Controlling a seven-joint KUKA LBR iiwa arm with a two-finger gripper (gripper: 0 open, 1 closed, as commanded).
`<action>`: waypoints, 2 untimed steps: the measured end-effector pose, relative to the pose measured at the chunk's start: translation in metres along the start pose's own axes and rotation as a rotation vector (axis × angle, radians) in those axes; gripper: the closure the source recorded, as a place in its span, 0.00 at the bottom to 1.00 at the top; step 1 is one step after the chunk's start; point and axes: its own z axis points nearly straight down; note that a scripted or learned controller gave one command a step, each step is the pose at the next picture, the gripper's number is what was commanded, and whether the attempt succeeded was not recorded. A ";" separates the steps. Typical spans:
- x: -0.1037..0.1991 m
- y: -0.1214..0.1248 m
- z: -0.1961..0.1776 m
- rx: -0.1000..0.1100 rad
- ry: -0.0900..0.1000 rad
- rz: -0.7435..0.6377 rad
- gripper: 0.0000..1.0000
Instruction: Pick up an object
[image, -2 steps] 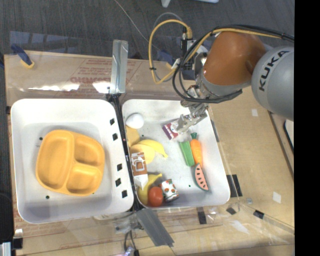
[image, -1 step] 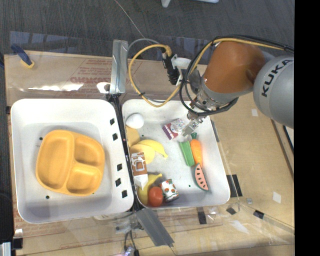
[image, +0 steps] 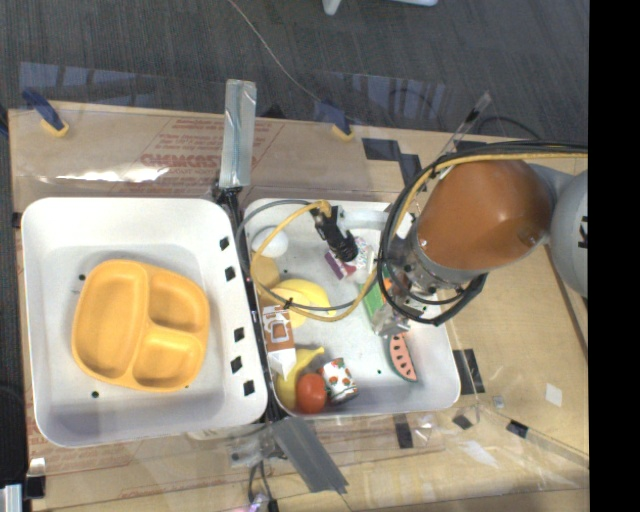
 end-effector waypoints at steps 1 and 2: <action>-0.009 -0.083 0.013 -0.001 -0.005 0.075 1.00; 0.010 -0.041 -0.026 0.002 0.003 -0.062 1.00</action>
